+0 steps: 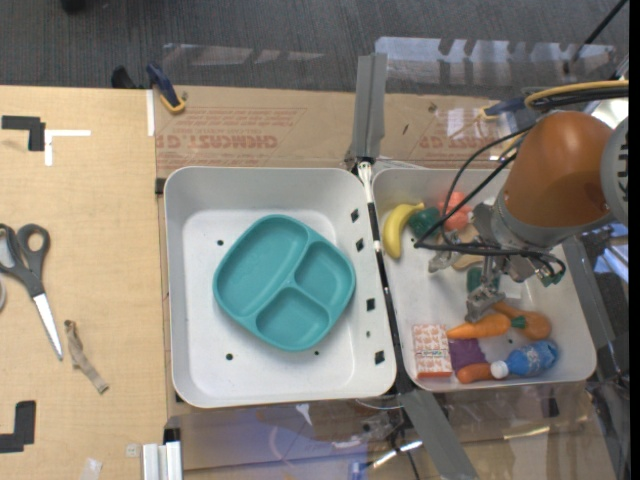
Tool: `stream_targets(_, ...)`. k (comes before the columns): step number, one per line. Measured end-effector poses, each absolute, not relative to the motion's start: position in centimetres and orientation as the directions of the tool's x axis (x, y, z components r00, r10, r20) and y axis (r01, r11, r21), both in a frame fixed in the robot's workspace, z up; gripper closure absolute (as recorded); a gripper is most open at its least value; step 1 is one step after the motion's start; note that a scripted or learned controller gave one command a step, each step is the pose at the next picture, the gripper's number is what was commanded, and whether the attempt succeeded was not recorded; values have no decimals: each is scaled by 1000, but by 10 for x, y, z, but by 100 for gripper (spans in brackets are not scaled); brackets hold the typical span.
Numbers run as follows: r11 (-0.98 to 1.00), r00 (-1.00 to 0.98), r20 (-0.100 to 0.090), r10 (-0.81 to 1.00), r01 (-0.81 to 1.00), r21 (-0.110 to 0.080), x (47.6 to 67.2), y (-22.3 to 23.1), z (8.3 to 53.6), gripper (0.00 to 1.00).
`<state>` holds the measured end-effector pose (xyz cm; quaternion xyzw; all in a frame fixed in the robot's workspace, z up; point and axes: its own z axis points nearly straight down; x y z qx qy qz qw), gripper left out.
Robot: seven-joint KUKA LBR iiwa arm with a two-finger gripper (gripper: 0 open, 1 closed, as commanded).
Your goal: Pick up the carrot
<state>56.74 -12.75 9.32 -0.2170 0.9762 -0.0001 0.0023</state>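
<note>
Table (80,268) w/ tan cardboard top is carrying two white bins side by side: left bin (180,268) & right bin (575,353), rims touching at the middle. Scissors (30,278) are lying near the table's left edge, a small strap scrap (85,358) just beside them, black tape marks (25,133) sitting at the corners.

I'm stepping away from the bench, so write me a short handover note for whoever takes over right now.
Gripper: low in the right bin, directly above the carrot; whether it is open or shut is unclear, and no hold on anything can be seen.
Carrot: lying in the right bin among the other toy food, near the banana side's far end, beside a small box.
Left bin: holds the teal divided plate.
Done: the approach.
Left: grasp the carrot and lift it.
</note>
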Motion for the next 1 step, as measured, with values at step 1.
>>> stream_targets(1, 909, -909, -9, -417, -417, -4, 495, -164, 94, 0)
